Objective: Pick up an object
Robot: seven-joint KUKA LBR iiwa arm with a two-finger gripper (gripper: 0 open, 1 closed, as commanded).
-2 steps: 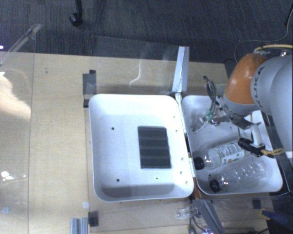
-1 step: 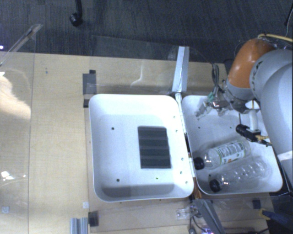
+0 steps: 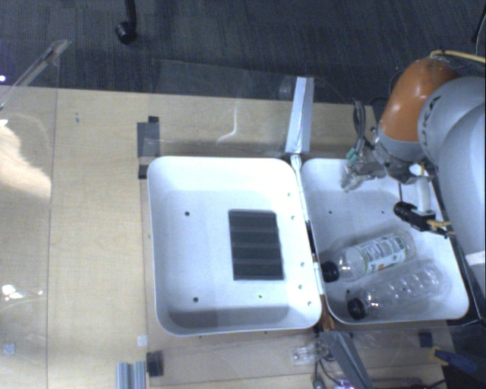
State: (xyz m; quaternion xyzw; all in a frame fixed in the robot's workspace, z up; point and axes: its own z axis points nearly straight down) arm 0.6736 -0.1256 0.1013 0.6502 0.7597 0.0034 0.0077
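robotics lab, wooden bench (image 3: 91, 251) with two white bins (image 3: 163, 228), clear guard panel (image 3: 30, 76), loose cables (image 3: 125, 23)

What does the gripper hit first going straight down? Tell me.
Probably the bare floor of the right bin near its back wall. The gripper sits behind both bottles, though depth is unclear.

1. Bench (image 3: 83, 251): light wood-grain surface carrying two white bins.
2. Floor (image 3: 228, 34): dark ribbed carpet beyond the bench's far edge.
3. Clear panel (image 3: 26, 190): transparent sheet over the bench's left part, showing bright reflections.
4. Metal strip (image 3: 299, 114): grey, standing behind the bins.
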